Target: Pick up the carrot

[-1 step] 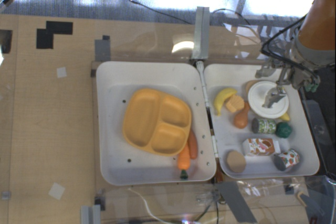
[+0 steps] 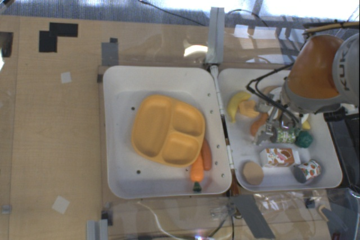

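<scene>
- carrot (image 2: 197, 170) lies in the left bin (image 2: 121, 177), at about 5 o'clock of the yellow tray (image 2: 167, 129), touching the tray's edge, green end toward the bin's near wall.
- a sausage (image 2: 206, 155) lies just beside it.
- gripper (image 2: 274, 131) hangs over the right bin (image 2: 332, 174), well apart from the carrot; cannot tell its state.
- a banana (image 2: 237, 104) sits at 10 o'clock of the gripper.

Left bin (image 2: 112, 137): yellow divided tray (image 2: 167, 130), a sausage (image 2: 207, 155) just beside its lower right corner. Right bin (image 2: 239, 174): banana (image 2: 236, 104), egg (image 2: 253, 172), small carton (image 2: 279, 157), green item (image 2: 304, 139), crumpled can (image 2: 307, 171).
</scene>
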